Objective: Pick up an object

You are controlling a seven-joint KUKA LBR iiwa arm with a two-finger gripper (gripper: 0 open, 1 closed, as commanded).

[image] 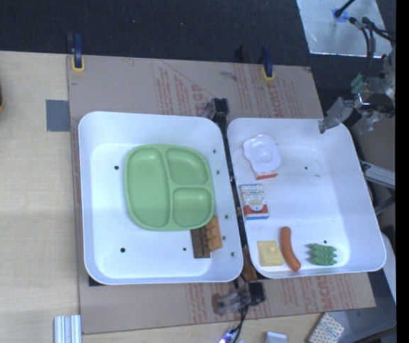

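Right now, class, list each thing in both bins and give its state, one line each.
Green divided plate: flat, face up, left bin, nothing in its compartments.
Brown chocolate bar: lying flat, touching the plate's near edge.
White lidded cup: lying in right bin.
Small carton: lying flat.
Cheese slice: flat, beside sausage.
Sausage: lying flat.
Green vegetable: lying flat.
Gripper: at right bin's far rim, holding nothing visible.

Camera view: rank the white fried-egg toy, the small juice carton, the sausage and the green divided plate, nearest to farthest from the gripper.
From the gripper, at the right bin's far right corner:
1. White fried-egg toy, far end of the right bin.
2. Small juice carton, right bin's left edge.
3. Sausage, right bin's near end.
4. Green divided plate, left bin.
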